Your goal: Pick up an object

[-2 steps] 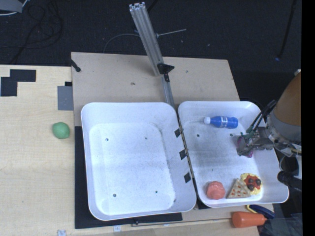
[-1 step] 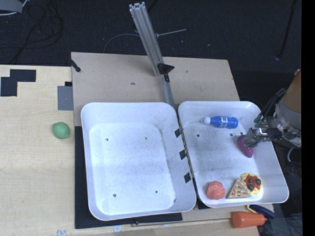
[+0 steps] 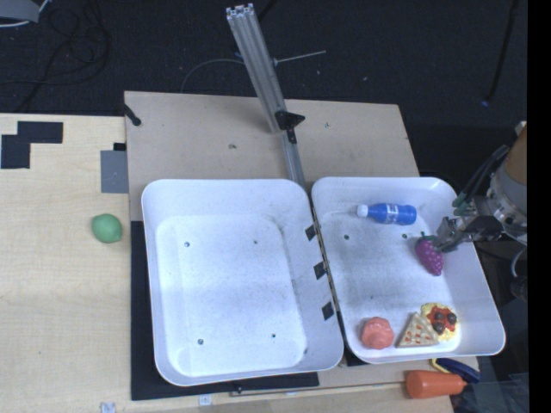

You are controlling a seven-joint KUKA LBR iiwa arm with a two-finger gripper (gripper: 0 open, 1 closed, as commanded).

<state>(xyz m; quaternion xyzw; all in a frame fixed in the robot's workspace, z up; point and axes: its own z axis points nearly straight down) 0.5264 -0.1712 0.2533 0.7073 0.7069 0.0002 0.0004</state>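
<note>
I see the pale wooden bench (image 3: 52, 256) carrying two white bins side by side: the left bin (image 3: 225, 278) and the right bin (image 3: 405, 269). A green ball (image 3: 107, 228) sits on the bare wood left of them. An orange object (image 3: 433, 384) lies at the front edge, below the right bin.

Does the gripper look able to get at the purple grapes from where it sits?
Probably yes: the gripper is right beside the purple grapes in the right bin, with nothing between them.
</note>
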